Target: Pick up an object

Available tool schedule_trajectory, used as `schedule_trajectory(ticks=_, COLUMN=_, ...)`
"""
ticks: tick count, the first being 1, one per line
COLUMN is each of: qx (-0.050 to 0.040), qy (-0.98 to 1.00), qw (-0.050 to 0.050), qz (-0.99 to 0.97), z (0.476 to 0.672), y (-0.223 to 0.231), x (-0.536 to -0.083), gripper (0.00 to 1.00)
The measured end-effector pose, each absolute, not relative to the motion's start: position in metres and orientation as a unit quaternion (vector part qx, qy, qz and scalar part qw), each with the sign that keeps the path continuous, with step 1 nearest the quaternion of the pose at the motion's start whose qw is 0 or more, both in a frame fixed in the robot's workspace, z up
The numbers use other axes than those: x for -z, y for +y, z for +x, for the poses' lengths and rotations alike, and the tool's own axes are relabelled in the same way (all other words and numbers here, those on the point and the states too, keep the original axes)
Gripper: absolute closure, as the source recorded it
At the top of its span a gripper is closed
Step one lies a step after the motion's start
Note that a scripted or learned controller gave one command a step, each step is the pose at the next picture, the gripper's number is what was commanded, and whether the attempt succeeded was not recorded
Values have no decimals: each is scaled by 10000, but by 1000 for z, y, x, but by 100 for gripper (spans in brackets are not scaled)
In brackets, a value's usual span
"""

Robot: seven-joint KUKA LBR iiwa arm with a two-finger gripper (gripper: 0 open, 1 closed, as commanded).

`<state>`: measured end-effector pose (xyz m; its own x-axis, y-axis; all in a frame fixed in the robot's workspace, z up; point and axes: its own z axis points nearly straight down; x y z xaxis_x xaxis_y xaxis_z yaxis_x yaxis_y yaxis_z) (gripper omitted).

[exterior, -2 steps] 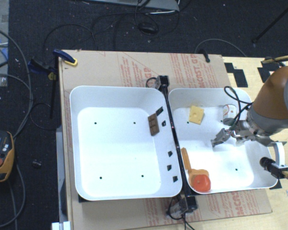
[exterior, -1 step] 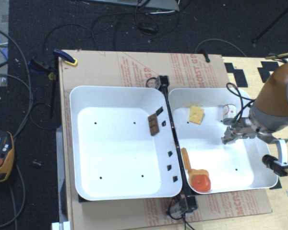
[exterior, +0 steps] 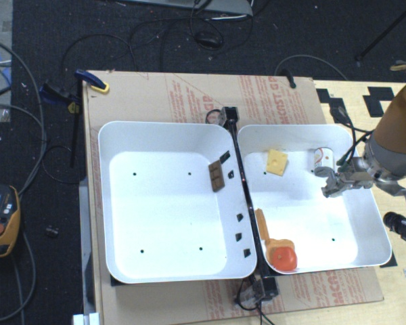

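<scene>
Red lettering on cardboard [exterior: 271, 93] unreadable; jaws [exterior: 330, 185] state unclear, beside small white can [exterior: 323, 158], right bin [exterior: 365, 215].

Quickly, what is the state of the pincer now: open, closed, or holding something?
Pincer: over the right bin, beside a small white cylinder; open or closed cannot be told, and nothing is seen held.

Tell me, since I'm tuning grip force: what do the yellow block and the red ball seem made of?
Yellow block: probably foam or sponge, matte with small dark pits. Red ball: looks like smooth plastic or rubber, faint sheen; cannot tell which.
</scene>
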<state>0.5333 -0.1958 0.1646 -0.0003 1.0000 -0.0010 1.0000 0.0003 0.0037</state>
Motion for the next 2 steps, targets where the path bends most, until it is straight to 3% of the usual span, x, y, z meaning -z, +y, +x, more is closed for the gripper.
schedule_trajectory(ticks=1, qx=-12, qy=7071, qw=24, qz=7071, z=538, y=-205, x=-221, gripper=100)
schedule_trajectory(ticks=2, qx=-1, qy=7071, qw=2, qz=7071, z=539, y=-205, x=-234, gripper=100)
